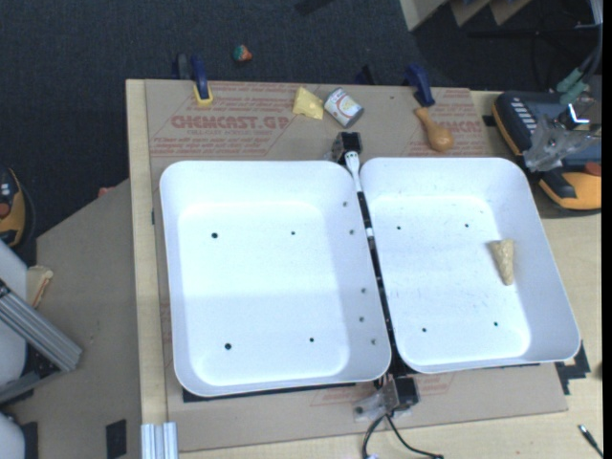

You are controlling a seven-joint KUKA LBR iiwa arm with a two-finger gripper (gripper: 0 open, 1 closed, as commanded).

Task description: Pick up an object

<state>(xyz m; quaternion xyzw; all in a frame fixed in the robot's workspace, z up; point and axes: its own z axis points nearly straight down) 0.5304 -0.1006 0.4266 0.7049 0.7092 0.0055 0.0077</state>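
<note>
nothing has been picked up yet, as far as i can judge from where things lie. the one thing inside a bin is a small pale wedge-shaped piece (503,259), tan like a bit of sponge or cheese, lying flat on the floor of the right bin (449,352), close to that bin's right wall and about halfway along it. nothing touches it. the left bin (191,352) sits just beside the right one, their rims meeting along the dark strip in the middle.

so the whole job looks to be ahead: reach in, come down over the wedge, close on it and lift.

as for the arm's pose, from here i cannot make out the arm over the bins, and the state of the hand is something i cannot tell.

a few loose bits lie on the worktop (287,122) beyond the bins, well apart from the wedge: a yellow chunk (308,104), a small white box-like thing (343,107) just beside it, and an orange-brown piece (436,131) with a thin handle near a blue clamp (418,84).
</note>
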